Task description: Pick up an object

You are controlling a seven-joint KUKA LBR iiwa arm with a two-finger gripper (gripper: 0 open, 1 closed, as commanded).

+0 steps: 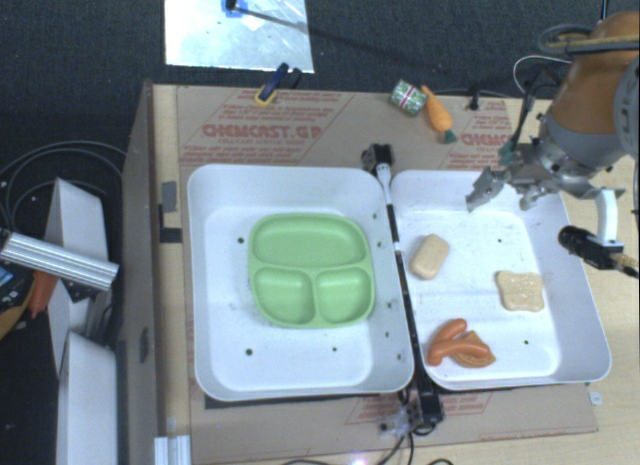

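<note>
In the right bin (560,353) lie a pale bread roll (430,256), a tan toast-shaped piece (521,291) and an orange sausage pair (459,345). My gripper (508,191) hangs over the bin's far edge, up and to the right of the roll. Its fingers are spread apart with nothing between them. The left bin (215,253) holds a green divided tray (311,269).
On the cardboard behind the bins lie a small green can (408,96) and a toy carrot (438,113). A blue and yellow clip (275,83) sits at the cardboard's far edge. A black clamp (379,159) joins the bins at the back.
</note>
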